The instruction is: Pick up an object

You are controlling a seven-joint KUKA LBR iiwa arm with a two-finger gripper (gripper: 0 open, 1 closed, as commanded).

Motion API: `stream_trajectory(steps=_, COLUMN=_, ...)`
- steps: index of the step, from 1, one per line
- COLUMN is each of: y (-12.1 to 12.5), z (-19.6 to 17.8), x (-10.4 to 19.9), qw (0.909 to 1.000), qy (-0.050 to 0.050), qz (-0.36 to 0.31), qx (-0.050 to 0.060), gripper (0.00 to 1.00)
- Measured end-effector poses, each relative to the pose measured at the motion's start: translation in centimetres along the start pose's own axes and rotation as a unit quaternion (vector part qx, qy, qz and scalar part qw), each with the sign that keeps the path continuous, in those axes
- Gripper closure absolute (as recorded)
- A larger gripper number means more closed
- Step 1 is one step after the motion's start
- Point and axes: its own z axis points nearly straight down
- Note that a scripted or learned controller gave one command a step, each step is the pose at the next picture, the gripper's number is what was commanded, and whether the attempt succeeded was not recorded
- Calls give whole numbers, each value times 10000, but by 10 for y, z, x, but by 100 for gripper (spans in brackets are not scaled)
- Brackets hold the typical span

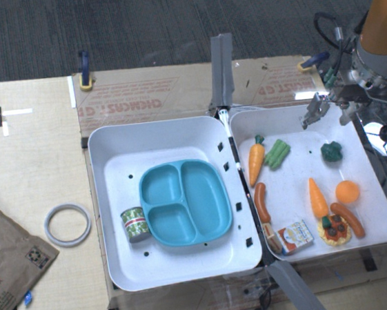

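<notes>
Glossy plastic teal tray (185,202), smooth white bins (110,216) (2), matt cardboard (152,93)

You see a light wood tabletop (28,169) below a strip of dark grey carpeted floor (129,19) along the top of the view. Brown printed cardboard (149,97) lies flat behind the bins, held by blue clamps (84,62). A roll of tape (67,223) rests on the tabletop, near a brown cardboard box (8,266) at the left edge.

My arm (381,22) orange-banded. Bins (110,216) white. Plate (185,202) teal. Carrots (256,161) orange, broccoli (331,151) dark green, sausage (261,202) red-brown.
</notes>
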Motion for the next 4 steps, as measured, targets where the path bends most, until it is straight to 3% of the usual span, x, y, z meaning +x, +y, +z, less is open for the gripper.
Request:
stream_trajectory(steps=1, y=-24, z=146, x=-28, qw=9998, qy=9, qz=188, qx=4, gripper=0)
stream_trajectory(steps=2, y=-84, z=176, x=-38, qw=9992, qy=8, qz=387, qx=-17, gripper=0)
stream_trajectory(steps=3, y=-84, z=170, x=-40, qw=9992, qy=3, qz=409, qx=3, gripper=100)
stream_trajectory(steps=4, y=5, z=77, x=47, qw=9879, qy=-5, qz=1553, qx=-2, gripper=100)
